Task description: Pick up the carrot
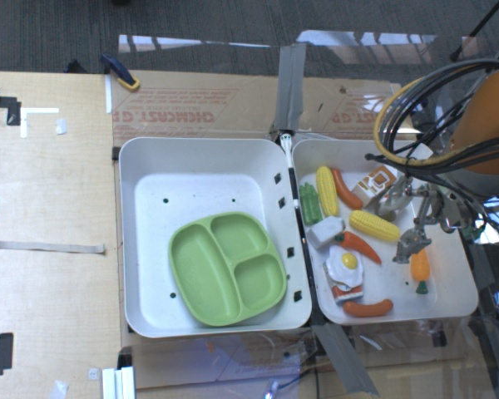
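Carrot lying loose just beyond the gripper's tips, not yet gripped.

The short orange plastic carrot with its green stub [419,270] lies on the right bin's white floor [449,293], just below and right of the metal two-finger gripper [411,246], whose fingers hold nothing; their spread I cannot tell. To grip well, centre over the carrot's middle, keeping away from the yellow plastic corn cob [374,225] up-left.

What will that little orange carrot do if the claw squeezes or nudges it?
The carrot looks like a smooth plastic toy, so probably stiff and light. Its rounded, tapered shape could slip from the gripper or roll on the flat bin floor if nudged.
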### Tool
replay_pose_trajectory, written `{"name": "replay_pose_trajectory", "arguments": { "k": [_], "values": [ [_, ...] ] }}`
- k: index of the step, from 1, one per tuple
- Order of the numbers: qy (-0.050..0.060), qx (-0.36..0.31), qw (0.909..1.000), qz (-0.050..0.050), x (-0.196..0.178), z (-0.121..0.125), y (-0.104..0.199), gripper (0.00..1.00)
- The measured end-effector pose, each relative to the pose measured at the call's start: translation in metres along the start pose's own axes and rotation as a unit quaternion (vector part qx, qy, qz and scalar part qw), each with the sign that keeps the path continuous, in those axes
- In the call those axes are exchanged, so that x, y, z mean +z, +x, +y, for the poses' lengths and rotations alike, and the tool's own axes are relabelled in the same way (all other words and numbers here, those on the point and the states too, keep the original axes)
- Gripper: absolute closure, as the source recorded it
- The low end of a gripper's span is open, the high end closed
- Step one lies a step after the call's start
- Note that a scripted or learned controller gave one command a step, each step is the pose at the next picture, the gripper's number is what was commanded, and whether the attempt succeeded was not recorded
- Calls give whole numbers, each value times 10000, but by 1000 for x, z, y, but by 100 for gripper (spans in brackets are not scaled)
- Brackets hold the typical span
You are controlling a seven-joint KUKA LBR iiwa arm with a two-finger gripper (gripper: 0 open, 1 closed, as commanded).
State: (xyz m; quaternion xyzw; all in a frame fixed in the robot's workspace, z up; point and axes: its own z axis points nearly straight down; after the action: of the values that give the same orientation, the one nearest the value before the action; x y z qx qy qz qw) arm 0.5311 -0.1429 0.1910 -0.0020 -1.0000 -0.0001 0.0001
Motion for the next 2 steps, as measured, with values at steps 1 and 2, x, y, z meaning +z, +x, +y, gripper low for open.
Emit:
{"name": "replay_pose_trajectory", "arguments": {
  "k": [1,2],
  "values": [
    [-1,-99,10000,-4,58,-79,10,0],
    [-2,4,10000,0,101,-78,28,0]
  ]
}}
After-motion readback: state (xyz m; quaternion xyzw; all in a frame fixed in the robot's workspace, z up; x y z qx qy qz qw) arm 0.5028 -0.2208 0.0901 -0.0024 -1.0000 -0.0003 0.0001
